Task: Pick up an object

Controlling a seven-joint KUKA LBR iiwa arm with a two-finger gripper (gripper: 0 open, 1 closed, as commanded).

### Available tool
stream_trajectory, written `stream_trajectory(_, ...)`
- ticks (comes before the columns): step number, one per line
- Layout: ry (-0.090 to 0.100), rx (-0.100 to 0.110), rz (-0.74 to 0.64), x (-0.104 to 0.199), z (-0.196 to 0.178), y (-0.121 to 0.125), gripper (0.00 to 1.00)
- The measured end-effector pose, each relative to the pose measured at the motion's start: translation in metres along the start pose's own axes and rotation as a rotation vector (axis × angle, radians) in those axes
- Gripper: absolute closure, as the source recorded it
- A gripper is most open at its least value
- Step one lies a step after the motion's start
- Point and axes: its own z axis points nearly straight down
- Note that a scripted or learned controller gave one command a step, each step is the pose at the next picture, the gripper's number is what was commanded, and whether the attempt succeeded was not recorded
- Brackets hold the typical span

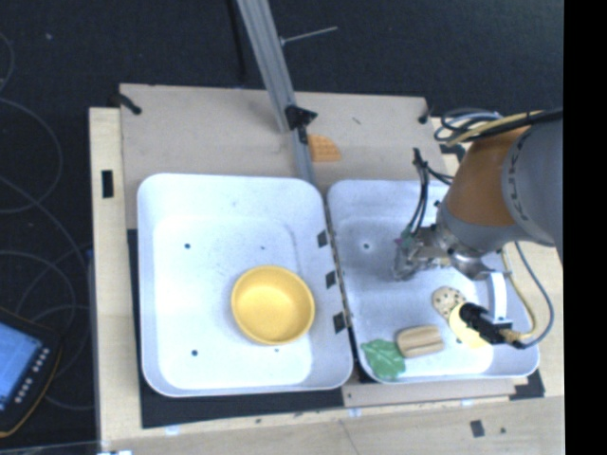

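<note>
The pincer (408, 260) hangs low over the right bin (375, 207), near the bin's middle, with the arm coming in from 3 o'clock. Whether it is open or closed cannot be told from this slant, and nothing can be seen in its grip.

Everything in this bin lies on the 6 o'clock side of the pincer, with bare floor beneath and around it. A speckled disc (444, 300) is nearest, between 4 and 5 o'clock, and lies partly under the wrist. A tan block (419, 340) sits almost straight toward 6 o'clock, near the bin's front wall, its long axis close to 9-to-3. A green piece (382, 356) lies just beside the block's 9 o'clock end, in the bin's 7 o'clock corner.

In the left bin (171, 207) a yellow bowl (273, 303) lies between 8 and 9 o'clock from the pincer, well apart and across the wall between the bins.

The block looks the likeliest target. It stands clear of the arm, and the pincer would need to shift toward 6 o'clock and close across the short side. The front wall and the green piece crowd it, so there is little room for error.
</note>
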Motion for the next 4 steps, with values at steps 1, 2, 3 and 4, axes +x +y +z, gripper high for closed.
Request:
stream_trajectory(1,0.000,-0.003,-0.012,0.005,-0.063,0.000,1.00)
stream_trajectory(2,-0.001,-0.003,-0.012,-0.003,-0.124,0.006,1.00)
stream_trajectory(3,-0.001,-0.002,-0.013,-0.004,-0.177,0.008,1.00)
stream_trajectory(4,0.000,0.003,-0.014,0.040,-0.178,0.026,1.00)
